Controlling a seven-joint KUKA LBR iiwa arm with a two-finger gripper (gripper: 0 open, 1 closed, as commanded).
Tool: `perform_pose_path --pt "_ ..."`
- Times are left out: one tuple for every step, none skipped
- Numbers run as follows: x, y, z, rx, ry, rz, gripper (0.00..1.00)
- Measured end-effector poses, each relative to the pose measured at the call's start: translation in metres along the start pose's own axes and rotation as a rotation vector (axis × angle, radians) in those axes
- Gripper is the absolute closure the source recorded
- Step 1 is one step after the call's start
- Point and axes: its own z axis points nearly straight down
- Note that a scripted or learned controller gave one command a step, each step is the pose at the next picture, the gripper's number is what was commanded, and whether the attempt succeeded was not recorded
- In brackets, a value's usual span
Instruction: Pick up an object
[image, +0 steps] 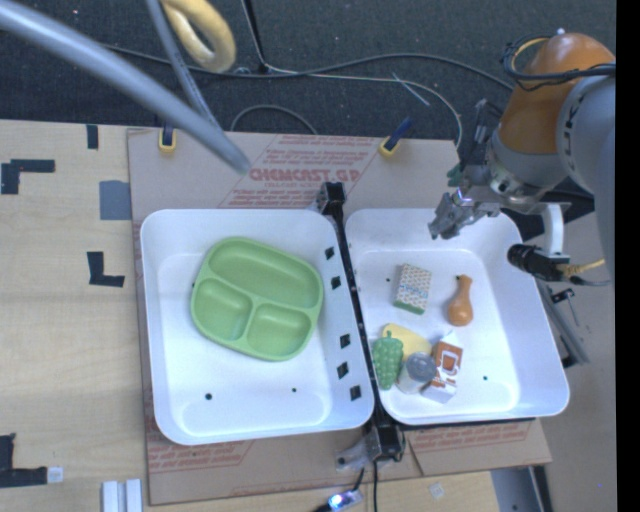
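Pale wooden bench (60, 330) marked with black tape, topped by a cardboard sheet (290, 175) printed in red, bearing two shallow white bins side by side. Left bin (170, 400): a green divided plate (258, 298), lying flat toward its upper half. Right bin (520, 385): a small speckled box with a green edge (412, 288) near the middle, an orange pear-shaped toy (460, 301) just to its right, and lower down a tight cluster of a yellow piece (405, 335), a green knobbly toy (387, 361), a grey round item (420, 368) and a red-and-white carton (444, 371), touching or overlapping one another. Grey arm (560, 110) with orange band entering from upper right. Gripper (447, 222) poised over the right bin's upper rim, well apart from the cluster and above the speckled box. Nothing seen between its tips; whether spread or closed cannot be told at this size. Dark cables (330, 70) trailing across the grey floor beyond the bench.
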Motion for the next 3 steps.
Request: perform_pose_path --pt "0.000 0.001 -0.044 0.000 0.000 -0.001 1.00" --pt "0.055 -0.020 -0.047 0.006 0.003 -0.005 1.00" --pt "0.112 -0.045 -0.043 0.008 0.003 -0.006 1.00"
